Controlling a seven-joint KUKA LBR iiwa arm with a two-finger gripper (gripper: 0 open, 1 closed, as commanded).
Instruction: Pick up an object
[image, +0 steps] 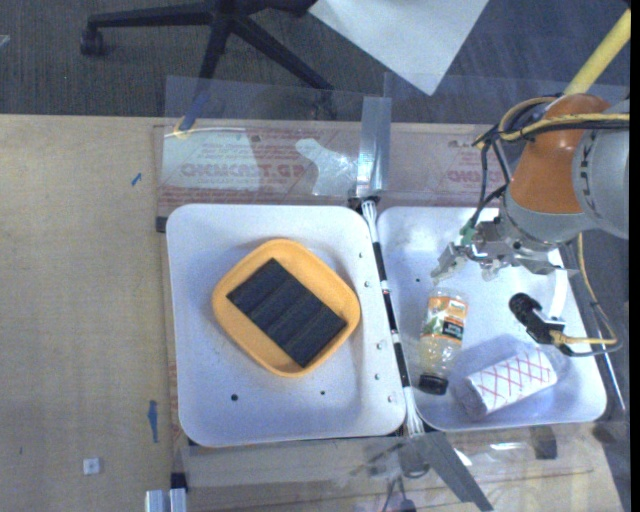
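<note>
Approaching step: the gripper (466, 266) hangs over the far part of the right bin (405, 240), above bare floor. I judge this to be the run-in to a pick that is not yet made.
Jaws: spread apart, as far as the slanted view allows, with nothing between them.
Likely target: the bottle (443, 335) lies on its side in the middle of the right bin, just to the near side of the gripper. Its black cap points toward the near edge.
Line-up: bring the jaws over the labelled middle of the bottle and turn them across its long axis. They then close on the round sides, not on cap and base.
Descent: go low enough to pass the widest part of the body. A round bottle gripped too high is likely to slip out.
Risk: the roll (505, 378) lies just to the right of the bottle's cap end; I cannot tell whether the two touch. Gripping toward the far half of the bottle should keep the right-hand jaw away from it.
Look of the bottle: small and clear with a pale tint inside, an orange and green label round the body, and a black cap.
Look of the roll: white with a red lattice pattern and a grey end facing left, lying aslant in the near right corner.
Left bin (195, 250): holds a yellow tray (300, 258) bearing a black ribbed pad (287, 312), well apart from the gripper.
</note>
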